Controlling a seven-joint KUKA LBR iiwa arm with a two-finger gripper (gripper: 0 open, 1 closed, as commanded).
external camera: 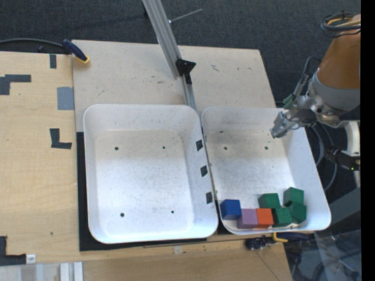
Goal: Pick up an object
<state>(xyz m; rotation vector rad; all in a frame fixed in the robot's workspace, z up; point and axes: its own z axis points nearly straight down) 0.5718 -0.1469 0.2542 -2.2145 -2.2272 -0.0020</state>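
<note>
White plastic forms the two shallow bins that are set side by side on the bench, the left bin bearing only dark specks and a few small dots on its floor. In the right bin a cluster of small blocks is gathered against the near wall, toward the lower right corner. A blue block is placed at the left end of the cluster, just beside the bin's inner wall; a purple block is seen next to it, touching an orange block on its right. Several green blocks are piled behind and to the right of the orange one, some stacked or tilted against each other, so their exact number cannot be told. The gripper is held over the far right part of the right bin, near its right wall and well apart from the blocks. Whether its jaws are spread or pressed together cannot be told from this angle, and nothing is seen between them. Grey wrist parts and the orange band of the arm are visible above it at the right edge. A grey metal rail is laid slantwise across the bench behind the bins.
</note>
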